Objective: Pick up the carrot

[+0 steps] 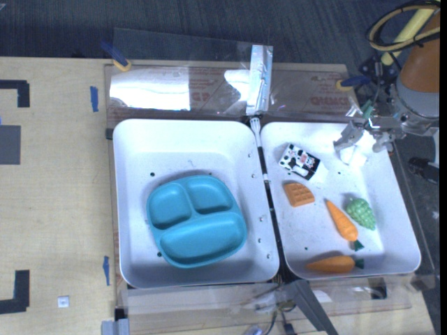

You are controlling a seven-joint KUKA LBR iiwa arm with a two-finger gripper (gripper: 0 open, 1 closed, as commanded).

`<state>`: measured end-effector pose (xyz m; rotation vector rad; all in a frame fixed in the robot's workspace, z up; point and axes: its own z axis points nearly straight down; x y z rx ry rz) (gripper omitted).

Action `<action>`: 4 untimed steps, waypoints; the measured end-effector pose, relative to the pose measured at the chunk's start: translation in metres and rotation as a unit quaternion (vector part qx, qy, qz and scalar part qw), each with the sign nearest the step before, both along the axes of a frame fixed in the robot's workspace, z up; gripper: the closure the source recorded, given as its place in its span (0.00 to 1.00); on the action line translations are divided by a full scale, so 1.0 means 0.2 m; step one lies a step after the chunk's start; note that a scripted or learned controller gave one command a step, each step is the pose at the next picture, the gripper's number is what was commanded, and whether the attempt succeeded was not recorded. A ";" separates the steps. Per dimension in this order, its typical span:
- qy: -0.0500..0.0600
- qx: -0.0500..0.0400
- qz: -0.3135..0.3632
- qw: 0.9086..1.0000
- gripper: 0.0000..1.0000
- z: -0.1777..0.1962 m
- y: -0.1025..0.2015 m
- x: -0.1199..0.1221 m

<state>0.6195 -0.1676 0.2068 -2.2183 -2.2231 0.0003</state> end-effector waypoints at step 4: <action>0.000 0.000 -0.280 0.960 1.00 -0.11 0.58 -0.57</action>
